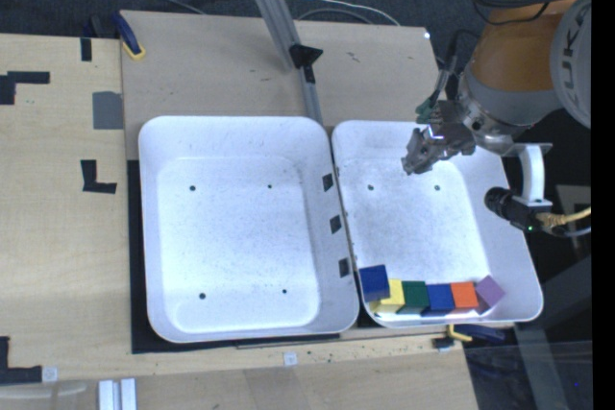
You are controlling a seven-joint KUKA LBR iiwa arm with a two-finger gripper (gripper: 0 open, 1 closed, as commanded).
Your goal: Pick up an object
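Gripper (420,156) hangs over right bin (404,206), far end; finger state unclear at this res., nothing seen held. Blocks (428,295) sit huddled along near wall, well apart from it, prob. pushed there.

**Where everything sits**

Two bins lie side by side in the middle of the frame. The left bin (163,206) and the right bin (404,235) touch along their inner sides. A row of small blocks (428,295) lies in the right bin, along its bottom edge near the lower right of the frame. One block (373,279) sits on top of the row at its left end. The gripper (421,158) is over the upper part of the right bin, well apart from the blocks. A slanted pole (274,10) runs from the top of the frame down to where the bins meet.
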